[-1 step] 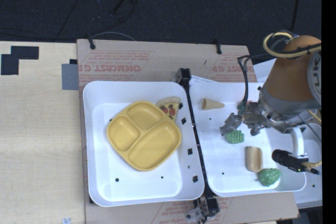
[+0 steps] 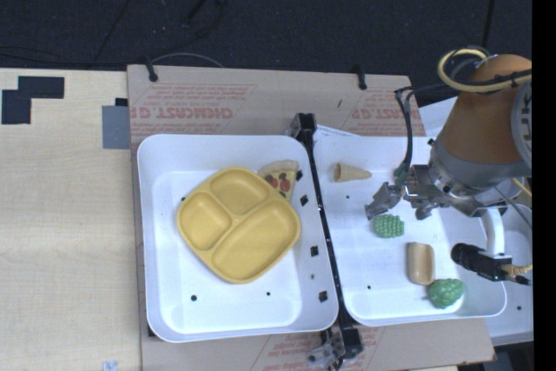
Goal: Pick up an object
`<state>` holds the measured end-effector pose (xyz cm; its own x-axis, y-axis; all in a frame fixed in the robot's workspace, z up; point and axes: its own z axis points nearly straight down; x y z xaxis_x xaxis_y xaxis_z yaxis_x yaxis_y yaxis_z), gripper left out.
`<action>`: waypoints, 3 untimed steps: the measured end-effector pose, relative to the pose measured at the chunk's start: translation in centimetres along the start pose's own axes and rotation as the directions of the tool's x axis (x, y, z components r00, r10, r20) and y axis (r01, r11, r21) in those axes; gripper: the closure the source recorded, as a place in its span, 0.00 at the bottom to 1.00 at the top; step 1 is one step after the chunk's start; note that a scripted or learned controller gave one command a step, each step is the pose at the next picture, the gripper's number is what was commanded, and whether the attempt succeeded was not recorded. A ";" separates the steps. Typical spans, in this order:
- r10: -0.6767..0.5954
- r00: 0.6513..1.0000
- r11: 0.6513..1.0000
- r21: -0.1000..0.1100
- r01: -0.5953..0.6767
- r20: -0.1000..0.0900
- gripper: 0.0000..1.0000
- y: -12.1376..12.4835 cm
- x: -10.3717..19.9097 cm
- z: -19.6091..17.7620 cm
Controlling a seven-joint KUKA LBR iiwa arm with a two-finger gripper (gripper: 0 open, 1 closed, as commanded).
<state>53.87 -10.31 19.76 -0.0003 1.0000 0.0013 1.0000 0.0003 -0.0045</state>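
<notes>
My gripper (image 2: 393,202) hangs low over the right bin (image 2: 365,295), its fingers (image 2: 380,204) spread just above a small green bumpy toy (image 2: 388,227). Nothing sits between the fingers. A tan cone (image 2: 351,173) lies toward the bin's back. Near the front right, a beige block (image 2: 420,262) rests beside a second green toy (image 2: 446,293). The orange-banded arm (image 2: 486,122) comes in from the right.
The left bin (image 2: 165,291) holds a yellow divided plate (image 2: 239,224) with a pizza-slice toy (image 2: 280,176) at its back right edge. A black divider (image 2: 318,230) separates the bins. A black part (image 2: 478,261) of the arm sticks out over the right bin's right side.
</notes>
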 end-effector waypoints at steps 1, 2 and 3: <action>0.001 1.000 1.000 0.004 -0.001 -0.001 0.00 -0.5 -0.4 4.5; 0.001 1.000 1.000 0.004 -0.001 0.000 0.00 0.1 -0.9 9.3; 0.000 1.000 1.000 0.001 0.000 0.000 0.00 0.0 -0.8 11.1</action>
<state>53.82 -11.10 8.64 0.0002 1.0000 0.0013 1.0000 -0.0002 -0.0056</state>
